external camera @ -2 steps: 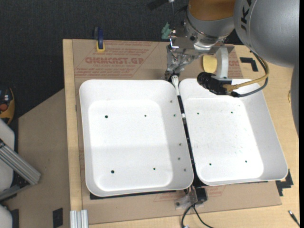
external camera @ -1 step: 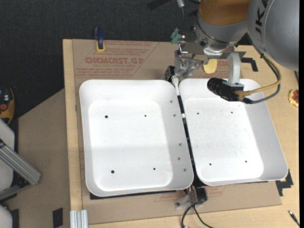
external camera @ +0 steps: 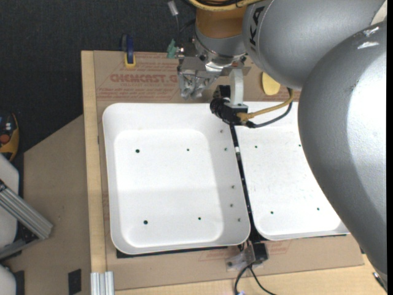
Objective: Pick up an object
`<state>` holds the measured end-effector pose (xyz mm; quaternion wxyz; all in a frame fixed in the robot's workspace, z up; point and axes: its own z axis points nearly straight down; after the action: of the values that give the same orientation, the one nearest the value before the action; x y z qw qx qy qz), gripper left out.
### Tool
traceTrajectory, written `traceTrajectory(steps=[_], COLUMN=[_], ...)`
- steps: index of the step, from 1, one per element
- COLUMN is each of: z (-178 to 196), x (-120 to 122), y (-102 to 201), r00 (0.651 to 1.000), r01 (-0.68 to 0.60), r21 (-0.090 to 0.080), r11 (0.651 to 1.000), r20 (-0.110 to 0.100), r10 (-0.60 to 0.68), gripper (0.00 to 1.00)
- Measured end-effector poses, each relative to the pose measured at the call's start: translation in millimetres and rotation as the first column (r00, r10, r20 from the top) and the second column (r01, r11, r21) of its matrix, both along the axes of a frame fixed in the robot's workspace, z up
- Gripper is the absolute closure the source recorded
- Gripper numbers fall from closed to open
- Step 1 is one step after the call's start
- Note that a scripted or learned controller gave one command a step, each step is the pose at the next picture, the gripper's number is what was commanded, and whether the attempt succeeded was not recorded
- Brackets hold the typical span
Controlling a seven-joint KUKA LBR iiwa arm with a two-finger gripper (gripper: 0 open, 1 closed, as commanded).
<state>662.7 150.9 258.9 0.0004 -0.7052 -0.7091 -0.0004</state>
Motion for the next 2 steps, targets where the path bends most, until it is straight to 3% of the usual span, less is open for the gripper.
traceTrajectory(steps=[1, 2], z=[62, 15], x=[4, 3], y=[-42, 80], r00=[1.000, 1.000], r01=[0.008, -0.003], r21=[-0.001, 0.001], r11=[1.000, 1.000], r20=[0.006, 0.000], r10=[-0.008, 0.003], gripper=[1.00, 1.00])
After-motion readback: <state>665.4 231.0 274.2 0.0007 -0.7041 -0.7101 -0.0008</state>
